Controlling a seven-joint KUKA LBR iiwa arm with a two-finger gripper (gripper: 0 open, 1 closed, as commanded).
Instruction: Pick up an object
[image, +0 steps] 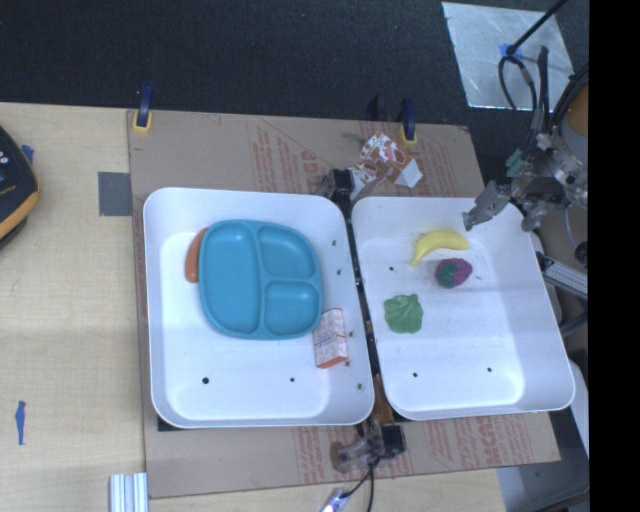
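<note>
My gripper (503, 214) hangs over the far right corner of the right bin (520, 340), open, with nothing between its fingers. A yellow banana (440, 243) lies just left of and below it. A purple-red round fruit (453, 272) sits close against the banana's near side. Nearer the front, a green leafy piece (403, 313) lies on the bin floor. In the left bin (170, 380) rests a blue divided plate (262, 278), with an orange item (191, 258) poking out from under its left edge. A small printed packet (331, 337) lies by the plate's front right corner.
Crumpled wrappers (385, 160) lie on the cardboard behind the bins. Cables (525, 70) hang at the back right, and a yellow-black device (15, 190) sits at the far left of the bench. The ridge between the bins (357, 300) runs front to back.
</note>
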